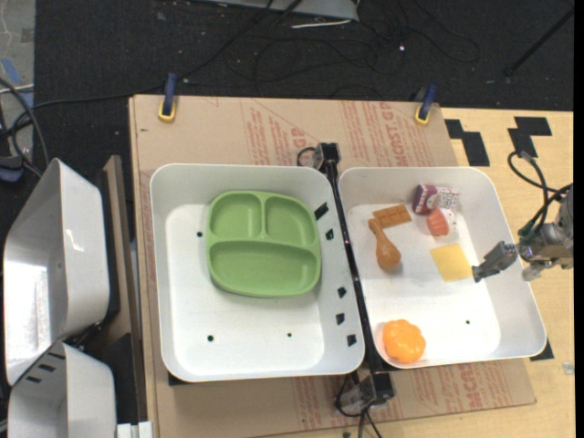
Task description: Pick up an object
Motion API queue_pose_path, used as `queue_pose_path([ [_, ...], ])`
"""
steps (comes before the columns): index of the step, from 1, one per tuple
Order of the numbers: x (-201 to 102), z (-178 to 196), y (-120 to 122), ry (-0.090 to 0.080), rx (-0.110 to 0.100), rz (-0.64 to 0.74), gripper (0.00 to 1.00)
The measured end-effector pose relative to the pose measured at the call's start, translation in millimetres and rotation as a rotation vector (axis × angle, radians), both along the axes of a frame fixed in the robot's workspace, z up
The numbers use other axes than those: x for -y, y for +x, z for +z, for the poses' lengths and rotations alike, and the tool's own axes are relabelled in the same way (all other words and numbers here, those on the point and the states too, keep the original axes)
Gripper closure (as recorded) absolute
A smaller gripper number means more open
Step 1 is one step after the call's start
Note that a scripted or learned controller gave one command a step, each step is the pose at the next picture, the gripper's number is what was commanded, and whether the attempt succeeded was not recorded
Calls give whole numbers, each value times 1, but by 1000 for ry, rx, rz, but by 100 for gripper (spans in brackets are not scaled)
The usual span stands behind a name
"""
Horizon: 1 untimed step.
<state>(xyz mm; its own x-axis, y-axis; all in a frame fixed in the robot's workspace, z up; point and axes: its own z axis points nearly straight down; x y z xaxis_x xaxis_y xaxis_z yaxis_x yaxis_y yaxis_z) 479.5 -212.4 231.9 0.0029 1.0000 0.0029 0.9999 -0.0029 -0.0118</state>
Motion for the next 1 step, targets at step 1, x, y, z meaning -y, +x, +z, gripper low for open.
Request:
queue_pose_path([
  [1,0,6,3,-3,11,4,0],
])
